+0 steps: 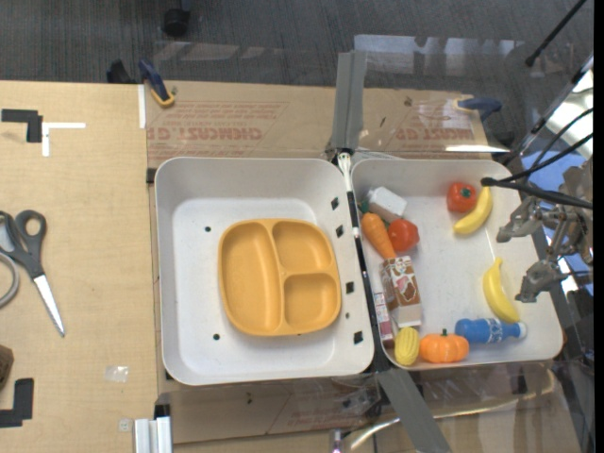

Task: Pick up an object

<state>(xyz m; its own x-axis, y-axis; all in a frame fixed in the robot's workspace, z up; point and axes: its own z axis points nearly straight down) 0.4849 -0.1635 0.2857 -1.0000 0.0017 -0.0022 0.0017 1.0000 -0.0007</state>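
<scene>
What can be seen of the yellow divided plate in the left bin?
The yellow divided plate is a rounded-square tray that looks like matte plastic, with three compartments: one long along its left side, two smaller on the right. It lies flat, right side up, slightly rotated, near the middle of the left bin, with nothing in it.

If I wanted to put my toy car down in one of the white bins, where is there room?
The right bin has a bare patch in its middle, between the brown carton and the lower banana. Its left side and front edge are crowded with toy food. In the left bin, the yellow plate fills the centre, leaving bare strips along the walls.
</scene>
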